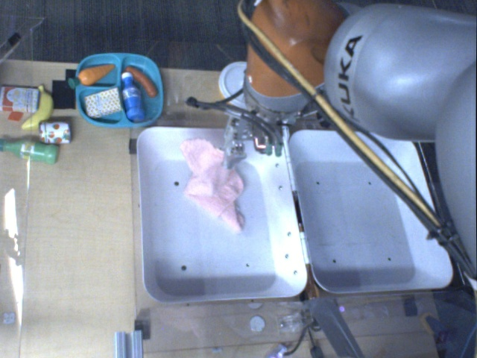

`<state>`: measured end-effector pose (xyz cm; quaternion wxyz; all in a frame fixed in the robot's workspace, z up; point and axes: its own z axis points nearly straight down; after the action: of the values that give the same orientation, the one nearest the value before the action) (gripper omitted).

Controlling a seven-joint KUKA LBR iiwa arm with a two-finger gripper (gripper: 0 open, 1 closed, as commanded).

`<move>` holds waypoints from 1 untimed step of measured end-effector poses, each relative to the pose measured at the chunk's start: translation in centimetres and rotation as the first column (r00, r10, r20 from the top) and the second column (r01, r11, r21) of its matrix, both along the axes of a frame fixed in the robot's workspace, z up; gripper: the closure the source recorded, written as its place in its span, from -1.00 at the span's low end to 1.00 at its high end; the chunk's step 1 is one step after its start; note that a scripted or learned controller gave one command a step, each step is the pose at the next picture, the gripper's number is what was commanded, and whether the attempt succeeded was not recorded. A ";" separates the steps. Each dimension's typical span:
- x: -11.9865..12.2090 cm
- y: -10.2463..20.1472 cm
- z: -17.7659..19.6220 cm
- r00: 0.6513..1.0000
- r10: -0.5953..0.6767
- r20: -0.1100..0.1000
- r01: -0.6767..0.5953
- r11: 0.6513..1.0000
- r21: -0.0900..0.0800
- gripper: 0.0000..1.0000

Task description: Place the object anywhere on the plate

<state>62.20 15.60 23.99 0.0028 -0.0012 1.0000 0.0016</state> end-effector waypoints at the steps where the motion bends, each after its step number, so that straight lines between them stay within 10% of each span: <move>1: -0.5 5.1 -0.9 1.000 0.001 0.001 -0.001 1.000 0.001 1.00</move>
<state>61.69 20.70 23.08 0.0034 -0.0016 1.0000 0.0019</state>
